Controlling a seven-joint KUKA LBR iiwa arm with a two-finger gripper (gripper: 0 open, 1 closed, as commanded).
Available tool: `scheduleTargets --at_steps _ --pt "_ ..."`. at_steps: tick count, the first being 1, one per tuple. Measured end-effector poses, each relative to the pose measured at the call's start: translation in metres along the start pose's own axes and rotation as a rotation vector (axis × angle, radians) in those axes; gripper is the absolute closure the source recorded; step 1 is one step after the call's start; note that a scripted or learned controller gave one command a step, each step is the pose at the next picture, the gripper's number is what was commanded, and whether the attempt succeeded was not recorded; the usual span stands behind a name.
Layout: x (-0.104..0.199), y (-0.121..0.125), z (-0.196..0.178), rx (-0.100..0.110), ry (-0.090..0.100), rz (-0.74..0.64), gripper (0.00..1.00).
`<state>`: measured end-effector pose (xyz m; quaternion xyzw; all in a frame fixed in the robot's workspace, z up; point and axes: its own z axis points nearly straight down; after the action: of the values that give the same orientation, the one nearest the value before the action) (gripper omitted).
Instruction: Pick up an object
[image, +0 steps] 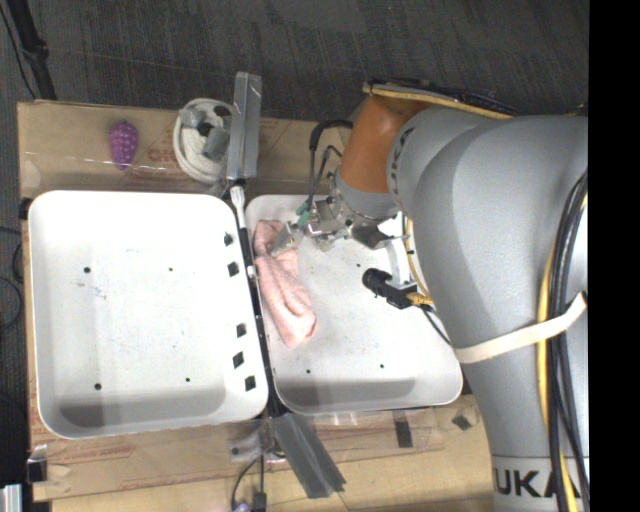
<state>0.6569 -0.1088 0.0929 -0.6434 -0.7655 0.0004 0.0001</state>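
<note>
Gripper (305, 228) hovers at the crumpled pink cloth (283, 283), upper left of the right white bin (400, 385).
Soft, light, floppy: pinch a raised fold; its grasp state I cannot tell.

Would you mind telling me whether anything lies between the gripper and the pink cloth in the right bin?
Nothing visible does. The gripper sits right at the upper end of the pink cloth, which lies along the left wall of the right bin, with no other object between them.
</note>
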Motion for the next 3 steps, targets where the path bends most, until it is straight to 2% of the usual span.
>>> scheduleTargets --at_steps 1,2,3 --pt "0.01 -0.135 0.0 0.002 0.002 0.153 0.0" --pt "0.026 -0.073 0.001 0.001 0.001 0.035 0.0" --pt "0.011 -0.138 0.001 0.001 0.001 0.014 0.0"
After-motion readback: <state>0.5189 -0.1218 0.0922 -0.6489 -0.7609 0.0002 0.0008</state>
